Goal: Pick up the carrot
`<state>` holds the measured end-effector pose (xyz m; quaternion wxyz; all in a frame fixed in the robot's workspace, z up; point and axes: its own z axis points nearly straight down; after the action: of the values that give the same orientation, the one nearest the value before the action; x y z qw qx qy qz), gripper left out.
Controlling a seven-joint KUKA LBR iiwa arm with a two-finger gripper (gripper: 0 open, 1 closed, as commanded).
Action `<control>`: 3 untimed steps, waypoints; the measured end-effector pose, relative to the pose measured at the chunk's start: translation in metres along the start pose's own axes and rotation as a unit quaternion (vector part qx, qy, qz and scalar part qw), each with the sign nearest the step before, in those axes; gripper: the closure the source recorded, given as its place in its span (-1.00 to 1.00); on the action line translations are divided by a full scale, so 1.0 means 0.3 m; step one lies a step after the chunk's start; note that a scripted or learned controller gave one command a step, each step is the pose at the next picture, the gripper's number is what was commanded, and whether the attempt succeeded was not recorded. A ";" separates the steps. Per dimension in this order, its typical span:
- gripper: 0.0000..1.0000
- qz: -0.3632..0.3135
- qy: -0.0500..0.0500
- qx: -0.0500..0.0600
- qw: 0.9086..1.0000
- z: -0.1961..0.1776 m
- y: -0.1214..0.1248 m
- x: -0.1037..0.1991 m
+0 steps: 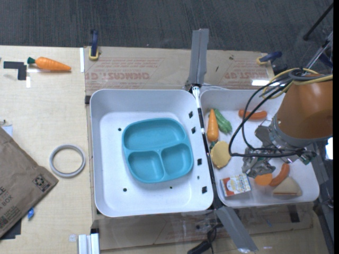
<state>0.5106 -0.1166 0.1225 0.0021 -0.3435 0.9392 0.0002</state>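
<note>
- Two white bins sit side by side at the middle and right of the frame; the left bin (100,157) holds a blue divided tray (157,150).
- The carrot (212,125) lies in the right bin (231,95), at its upper left, close to the dividing wall, touching a green vegetable (223,123), above a yellow round food (220,154).
- The gripper (258,166) hangs low at right of centre, over an orange piece and a small carton (235,185), well apart from the carrot. I cannot tell whether its jaws are open or closed.
- A second carrot-like toy (49,64) lies on the bench at upper left.
- To do this well, the arm should probably shift up and left, line its jaws across the carrot's narrow width, and descend clear of the wall.
</note>
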 end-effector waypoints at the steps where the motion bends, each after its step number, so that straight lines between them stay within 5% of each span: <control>1: 1.00 -0.099 0.000 0.000 0.995 -0.404 -0.047 0.106; 2: -1.00 -0.099 0.000 0.000 0.995 -0.404 -0.047 0.106; 3: -1.00 -0.053 0.001 -0.002 0.999 -0.078 -0.156 0.175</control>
<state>0.5005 -0.1864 0.1458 0.0003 -0.3928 0.9196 0.0018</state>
